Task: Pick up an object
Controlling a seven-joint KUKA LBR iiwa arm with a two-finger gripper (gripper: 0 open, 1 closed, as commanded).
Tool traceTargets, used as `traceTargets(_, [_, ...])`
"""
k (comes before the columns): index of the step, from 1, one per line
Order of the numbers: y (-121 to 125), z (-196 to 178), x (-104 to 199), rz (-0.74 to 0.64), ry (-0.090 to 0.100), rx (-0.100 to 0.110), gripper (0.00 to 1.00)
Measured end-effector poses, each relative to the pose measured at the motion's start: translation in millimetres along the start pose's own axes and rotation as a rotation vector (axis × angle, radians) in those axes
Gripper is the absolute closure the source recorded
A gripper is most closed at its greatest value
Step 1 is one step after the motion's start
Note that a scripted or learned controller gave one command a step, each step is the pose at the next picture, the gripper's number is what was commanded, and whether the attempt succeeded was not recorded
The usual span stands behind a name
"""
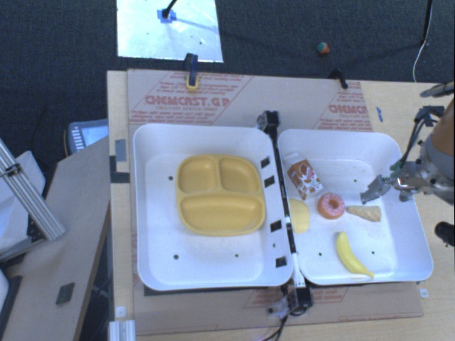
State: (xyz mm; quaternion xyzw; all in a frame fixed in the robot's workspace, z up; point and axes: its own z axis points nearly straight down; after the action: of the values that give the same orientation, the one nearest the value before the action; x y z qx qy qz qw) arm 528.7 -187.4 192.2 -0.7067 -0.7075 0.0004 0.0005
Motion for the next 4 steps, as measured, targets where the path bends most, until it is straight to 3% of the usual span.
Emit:
traceTargets(1, [4.3,60.0,6.2,0.000,0.001,0.000,0.00])
traceTargets(2, [10.6,90.0,4.3,0.000,-0.008,-0.022,0.00])
traceTargets(3, [9.9,81.7,4.0,0.000,-0.008,-0.020,1.00])
traceTargets(4, [20.5,21.8,2.9,-0.004,-0.003,-0.009,1.00])
